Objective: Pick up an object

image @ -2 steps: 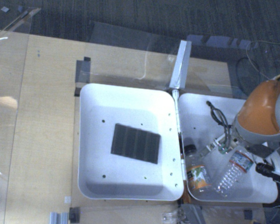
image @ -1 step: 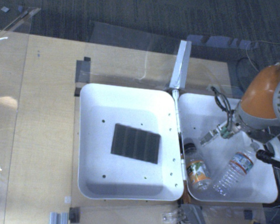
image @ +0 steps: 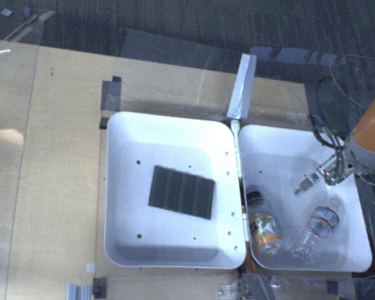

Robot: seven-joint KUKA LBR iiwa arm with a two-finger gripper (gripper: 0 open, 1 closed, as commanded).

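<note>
The clear bottle (image: 315, 230) lies tilted in the right bin (image: 361, 256), toward its five o'clock corner, with a second bottle bearing an orange label (image: 264, 228) lying well apart at its nine o'clock. The gripper (image: 310, 181) hangs above, at the clear bottle's twelve o'clock, grasping nothing; whether it is spread or closed I cannot tell. This looks like the approach step. Next it likely needs to descend, aligned across the bottle's body.
</note>
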